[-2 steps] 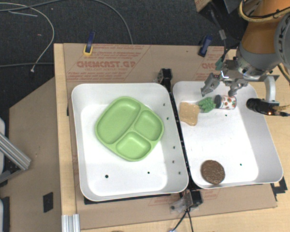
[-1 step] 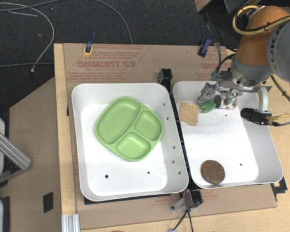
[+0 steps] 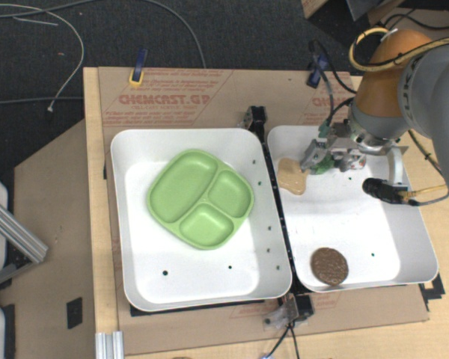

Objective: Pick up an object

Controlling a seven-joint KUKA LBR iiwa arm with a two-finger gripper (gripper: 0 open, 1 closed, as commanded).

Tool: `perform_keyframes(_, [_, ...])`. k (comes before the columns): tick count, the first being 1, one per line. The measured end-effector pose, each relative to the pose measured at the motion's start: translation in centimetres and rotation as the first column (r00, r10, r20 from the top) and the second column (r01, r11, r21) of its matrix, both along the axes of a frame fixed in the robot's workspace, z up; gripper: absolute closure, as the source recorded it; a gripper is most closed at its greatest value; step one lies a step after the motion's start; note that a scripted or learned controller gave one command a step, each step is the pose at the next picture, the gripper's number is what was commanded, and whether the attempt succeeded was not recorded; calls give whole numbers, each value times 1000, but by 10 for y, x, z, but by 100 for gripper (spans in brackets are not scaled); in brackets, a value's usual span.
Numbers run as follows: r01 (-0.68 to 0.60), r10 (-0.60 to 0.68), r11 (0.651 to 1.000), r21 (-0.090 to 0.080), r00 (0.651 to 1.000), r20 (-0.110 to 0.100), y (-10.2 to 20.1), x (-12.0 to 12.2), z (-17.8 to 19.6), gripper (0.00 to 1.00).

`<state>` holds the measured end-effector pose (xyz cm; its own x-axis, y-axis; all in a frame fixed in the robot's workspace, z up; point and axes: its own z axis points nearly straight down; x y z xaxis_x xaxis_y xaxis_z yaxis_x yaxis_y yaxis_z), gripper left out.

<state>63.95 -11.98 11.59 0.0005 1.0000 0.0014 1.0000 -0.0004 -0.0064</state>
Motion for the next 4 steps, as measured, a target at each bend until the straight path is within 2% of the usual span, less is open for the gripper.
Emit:
perform_keyframes(1, [0,0,1000,0,1000,6,0,1,-29,0])
perform_keyframes(2, [-1,1,1000,2,1000,13,1,4,-14,100])
perform_keyframes(3, [-1,1,1000,-2,1000,11,7,-1,33,100])
perform_keyframes(4, [-1,1,1000,-3,1000,13,-3,4,90,100])
